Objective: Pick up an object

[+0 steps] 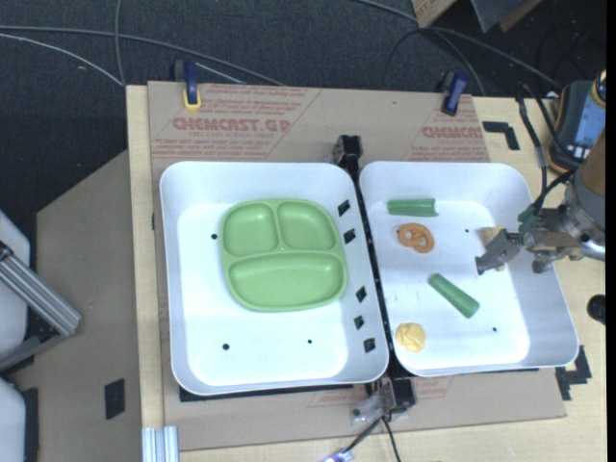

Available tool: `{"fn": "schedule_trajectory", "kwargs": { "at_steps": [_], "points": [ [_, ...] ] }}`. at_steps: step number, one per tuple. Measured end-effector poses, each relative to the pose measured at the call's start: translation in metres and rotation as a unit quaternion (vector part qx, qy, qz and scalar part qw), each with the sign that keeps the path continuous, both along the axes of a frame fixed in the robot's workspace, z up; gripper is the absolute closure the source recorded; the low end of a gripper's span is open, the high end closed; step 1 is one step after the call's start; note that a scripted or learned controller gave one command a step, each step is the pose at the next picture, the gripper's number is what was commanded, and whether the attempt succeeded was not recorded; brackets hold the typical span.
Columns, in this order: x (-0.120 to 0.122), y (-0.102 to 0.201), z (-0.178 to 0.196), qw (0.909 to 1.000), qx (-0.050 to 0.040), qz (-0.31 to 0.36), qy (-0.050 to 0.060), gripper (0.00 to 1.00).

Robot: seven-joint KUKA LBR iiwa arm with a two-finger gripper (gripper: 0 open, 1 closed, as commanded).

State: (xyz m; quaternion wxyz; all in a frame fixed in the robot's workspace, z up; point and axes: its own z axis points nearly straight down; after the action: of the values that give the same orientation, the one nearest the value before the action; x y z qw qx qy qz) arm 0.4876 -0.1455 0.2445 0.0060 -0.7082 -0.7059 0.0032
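The pincer [504, 255] is hovering open and empty at the right bin's [539, 349] right side, while a green cylinder [453, 295] is lying just left of it.

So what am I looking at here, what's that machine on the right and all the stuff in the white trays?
One camera looks down at a slant on a bench. The grey machine at the right is a robot arm; its grasping tool hangs over the right bin. That bin holds two green sticks, a pretzel-shaped toy and a small yellow piece. The left bin holds a green divided plate. Nothing is visibly held by the tool.
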Motion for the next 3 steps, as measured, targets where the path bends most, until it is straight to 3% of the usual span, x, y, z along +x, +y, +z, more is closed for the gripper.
{"fn": "schedule_trajectory", "kwargs": {
  "at_steps": [1,3],
  "points": [
    [0.002,0.000,0.005,1.0000,-0.0013,0.002,-0.006,0.00],
    [0.001,-0.002,-0.103,1.0000,-0.0005,0.001,-0.004,0.00]
  ]
}}
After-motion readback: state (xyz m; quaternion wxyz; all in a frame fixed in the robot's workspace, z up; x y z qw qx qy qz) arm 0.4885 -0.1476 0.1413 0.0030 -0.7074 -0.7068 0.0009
